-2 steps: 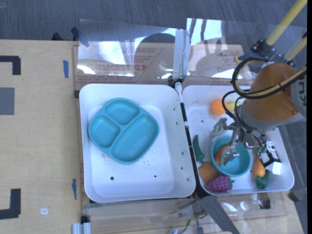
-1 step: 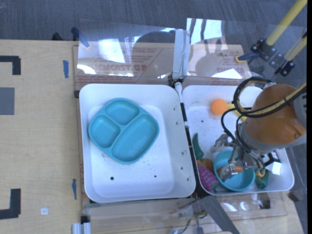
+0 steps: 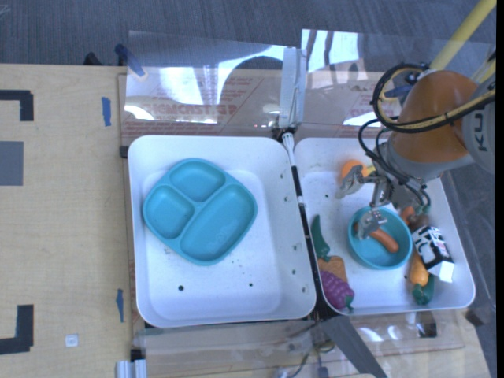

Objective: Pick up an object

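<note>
Overall: left white bin (image 3: pixel 157 290) holds blue divided plate (image 3: pixel 200 209). Right white bin (image 3: pixel 331 181), touching left bin's right side, holds small blue bowl (image 3: pixel 381 252) plus scattered toys. Arm (image 3: pixel 429 120) hangs over bowl's upper right. Gripper (image 3: pixel 370 223) sits low over bowl, fingers slightly apart, nothing seen between them. Orange toy (image 3: pixel 386 240) lies inside bowl, just right of gripper. Purple toy (image 3: pixel 337 288) lies left of bowl, below it.

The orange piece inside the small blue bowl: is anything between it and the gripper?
Nothing visible does. The gripper hangs over the blue bowl in the right bin, right beside the orange piece. The bowl's rim surrounds the piece but lies open from above.
</note>
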`<control>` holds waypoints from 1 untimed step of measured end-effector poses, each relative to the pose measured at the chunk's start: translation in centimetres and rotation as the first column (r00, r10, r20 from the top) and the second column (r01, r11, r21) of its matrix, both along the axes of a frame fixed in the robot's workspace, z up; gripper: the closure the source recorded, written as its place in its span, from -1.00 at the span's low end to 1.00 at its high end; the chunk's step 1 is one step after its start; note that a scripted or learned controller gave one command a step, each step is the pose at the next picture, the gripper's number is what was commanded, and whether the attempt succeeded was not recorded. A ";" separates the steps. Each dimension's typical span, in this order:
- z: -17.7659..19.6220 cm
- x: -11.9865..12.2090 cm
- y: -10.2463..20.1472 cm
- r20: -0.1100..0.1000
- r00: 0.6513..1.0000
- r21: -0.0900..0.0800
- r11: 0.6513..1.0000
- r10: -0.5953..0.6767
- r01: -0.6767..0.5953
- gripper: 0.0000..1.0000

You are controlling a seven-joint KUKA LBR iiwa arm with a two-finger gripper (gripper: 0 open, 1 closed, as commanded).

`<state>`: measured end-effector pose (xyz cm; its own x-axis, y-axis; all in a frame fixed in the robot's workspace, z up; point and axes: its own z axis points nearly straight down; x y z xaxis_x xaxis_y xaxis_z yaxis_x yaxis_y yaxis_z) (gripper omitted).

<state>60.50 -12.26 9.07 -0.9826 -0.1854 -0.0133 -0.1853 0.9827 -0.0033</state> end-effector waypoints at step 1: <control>-0.2 6.3 1.3 -0.010 1.000 0.000 1.000 -0.026 0.026 -1.00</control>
